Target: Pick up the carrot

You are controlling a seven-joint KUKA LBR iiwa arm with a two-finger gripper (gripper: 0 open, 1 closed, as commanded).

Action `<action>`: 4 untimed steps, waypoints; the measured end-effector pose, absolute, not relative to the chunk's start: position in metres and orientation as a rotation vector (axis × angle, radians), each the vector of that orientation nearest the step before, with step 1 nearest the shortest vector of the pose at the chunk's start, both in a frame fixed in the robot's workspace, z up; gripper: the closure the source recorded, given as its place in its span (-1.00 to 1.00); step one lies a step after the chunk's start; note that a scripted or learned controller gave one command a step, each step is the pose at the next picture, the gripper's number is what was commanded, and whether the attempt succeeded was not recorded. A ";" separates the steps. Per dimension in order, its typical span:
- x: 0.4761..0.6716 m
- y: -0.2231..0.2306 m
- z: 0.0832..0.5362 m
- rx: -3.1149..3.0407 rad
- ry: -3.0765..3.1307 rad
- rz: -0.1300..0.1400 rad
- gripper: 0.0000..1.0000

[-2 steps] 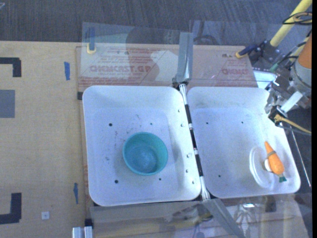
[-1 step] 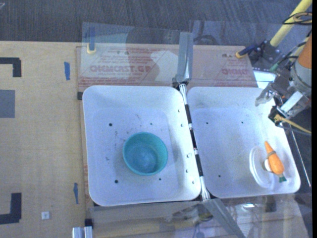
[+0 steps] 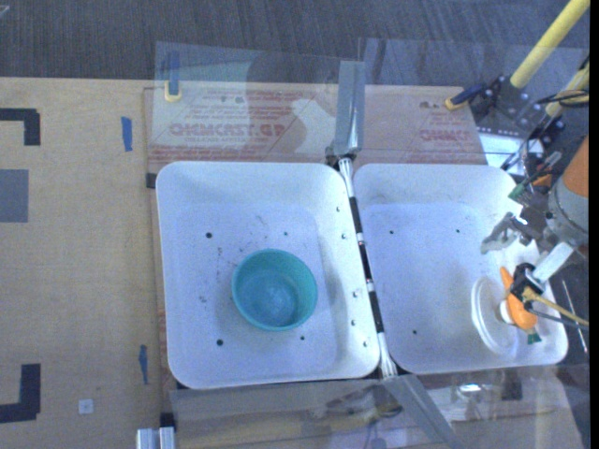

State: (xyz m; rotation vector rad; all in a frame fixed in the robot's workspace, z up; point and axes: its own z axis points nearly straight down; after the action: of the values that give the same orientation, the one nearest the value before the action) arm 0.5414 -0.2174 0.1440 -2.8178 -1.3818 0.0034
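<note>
A: Orange carrot (image 3: 517, 309) overlaps a round white plastic disc (image 3: 489, 321), near-right corner of the right shallow white bin (image 3: 421, 251). Pincer (image 3: 510, 241) is just beside it; apart or together, can't tell.
B: Straddle it mid-body, across its width. Mind the disc rim and bin wall.

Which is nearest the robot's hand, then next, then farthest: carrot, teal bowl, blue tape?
1. Carrot: in the right bin, just below the hand.
2. Teal bowl: in the left bin.
3. Blue tape: on the bench, far left.
</note>
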 end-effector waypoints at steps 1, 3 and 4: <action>0.495 -0.209 0.089 -3.072 -0.632 -0.025 -1.00; 0.488 -0.213 0.108 -2.955 -1.074 -0.030 1.00; 0.488 -0.214 0.108 -2.956 -1.073 -0.030 -1.00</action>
State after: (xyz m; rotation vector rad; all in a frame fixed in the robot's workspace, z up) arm 0.4883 -0.2136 0.1076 -2.9556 -1.0732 -0.0301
